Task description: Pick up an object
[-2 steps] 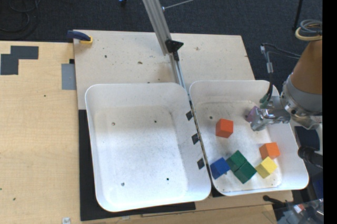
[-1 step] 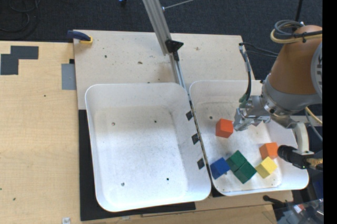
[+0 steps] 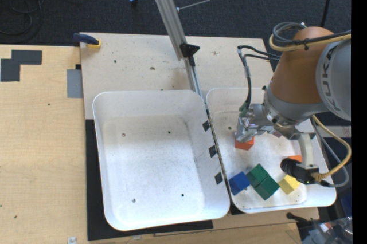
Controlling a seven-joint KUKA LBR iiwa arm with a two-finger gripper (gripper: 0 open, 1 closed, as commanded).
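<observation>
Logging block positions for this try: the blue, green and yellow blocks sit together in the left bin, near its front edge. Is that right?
Not the left bin. The camera view shows the blue block, green block and yellow block clustered in the right bin, near its front edge.

White bins (image 3: 114, 122), finely speckled dark. Pale wood bench (image 3: 34, 140) with grey patches at upper left. Orange-red block (image 3: 244, 144), blue block (image 3: 239, 182), green block (image 3: 263, 180), yellow block (image 3: 289, 184) at lower right. Grey arm (image 3: 338, 82), orange band (image 3: 298, 68).
</observation>
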